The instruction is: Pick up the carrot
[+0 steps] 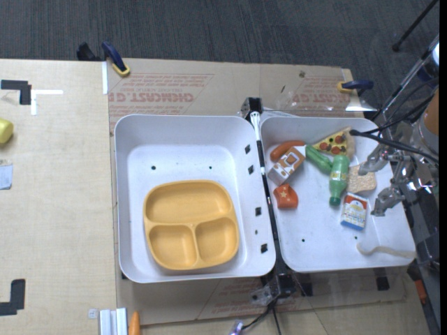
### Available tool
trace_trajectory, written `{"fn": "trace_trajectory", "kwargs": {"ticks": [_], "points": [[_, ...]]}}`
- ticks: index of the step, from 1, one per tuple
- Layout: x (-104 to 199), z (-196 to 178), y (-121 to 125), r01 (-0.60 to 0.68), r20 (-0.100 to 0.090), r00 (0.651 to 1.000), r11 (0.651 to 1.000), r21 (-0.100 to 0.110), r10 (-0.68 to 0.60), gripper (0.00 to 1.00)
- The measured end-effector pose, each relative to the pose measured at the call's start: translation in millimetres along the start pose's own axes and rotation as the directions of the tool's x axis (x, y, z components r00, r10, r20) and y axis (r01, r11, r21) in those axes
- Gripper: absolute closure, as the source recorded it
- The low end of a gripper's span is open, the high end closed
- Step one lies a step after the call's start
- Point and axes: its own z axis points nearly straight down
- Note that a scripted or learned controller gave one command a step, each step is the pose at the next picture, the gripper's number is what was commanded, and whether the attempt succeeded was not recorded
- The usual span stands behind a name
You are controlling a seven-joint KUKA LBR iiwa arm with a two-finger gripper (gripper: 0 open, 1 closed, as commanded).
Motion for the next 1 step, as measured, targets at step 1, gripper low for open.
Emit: {"fn": "trace_trajectory", "kwargs": {"ticks": [1], "points": [[39.6,14.0,80.7,-0.243,-0.004,0.970,0.970,0.000,0.243,0.00]]}}
